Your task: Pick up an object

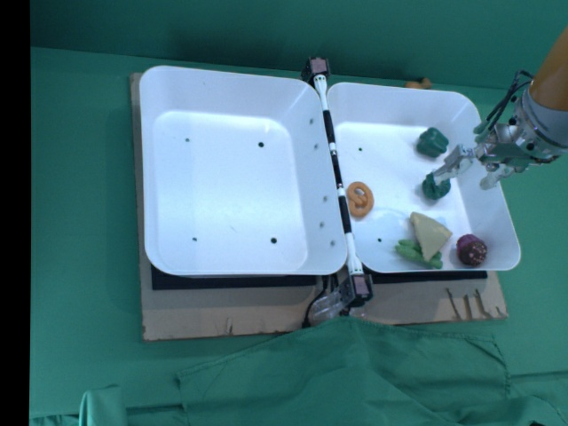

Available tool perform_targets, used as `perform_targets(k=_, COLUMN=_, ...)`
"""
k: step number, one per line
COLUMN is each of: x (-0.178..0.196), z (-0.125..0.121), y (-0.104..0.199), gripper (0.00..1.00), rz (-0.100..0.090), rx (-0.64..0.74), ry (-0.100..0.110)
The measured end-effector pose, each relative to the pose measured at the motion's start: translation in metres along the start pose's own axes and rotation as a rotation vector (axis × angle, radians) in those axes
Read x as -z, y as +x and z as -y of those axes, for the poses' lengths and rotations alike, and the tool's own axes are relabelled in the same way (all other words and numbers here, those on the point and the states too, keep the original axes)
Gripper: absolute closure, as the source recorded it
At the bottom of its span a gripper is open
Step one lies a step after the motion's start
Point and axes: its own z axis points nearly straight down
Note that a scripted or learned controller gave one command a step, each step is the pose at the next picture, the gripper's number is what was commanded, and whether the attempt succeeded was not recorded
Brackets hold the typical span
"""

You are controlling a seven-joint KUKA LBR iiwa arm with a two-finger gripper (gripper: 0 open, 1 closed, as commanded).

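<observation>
Green and lumpy, a small toy vegetable (436,185) is sitting against the far right side of the right bin (390,105), and the gripper (471,169) is hovering just above and beside it with its two fingers spread apart and nothing between them. One finger (451,164) is reaching down toward the piece while the other is hanging further right over the bin's sloping wall. The piece is looking like light moulded plastic, stiff and rather slick, so I am judging that it will skid or pop out unless the fingers are closing across its widest middle, not on a rounded edge. A second green piece (432,141) is lying a little further back, and an orange pretzel (359,199), a pale wedge (429,234) and a dark red ball (471,250) are resting nearer the front.
</observation>
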Motion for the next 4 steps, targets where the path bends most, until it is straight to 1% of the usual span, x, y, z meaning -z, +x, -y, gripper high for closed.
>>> perform_targets(k=1, x=-0.029, z=0.024, y=0.014, gripper=0.00, rz=-0.002, rx=-0.001, ry=0.005)
perform_targets(k=2, x=-0.019, z=-0.057, y=-0.012, gripper=0.00, rz=0.003, rx=0.003, ry=-0.006)
perform_targets(k=3, x=-0.035, z=-0.111, y=0.000, gripper=0.00, rz=0.002, rx=0.004, ry=-0.004)
perform_targets(k=4, x=-0.033, z=-0.110, y=-0.001, gripper=0.00, rz=0.002, rx=0.001, ry=-0.002)
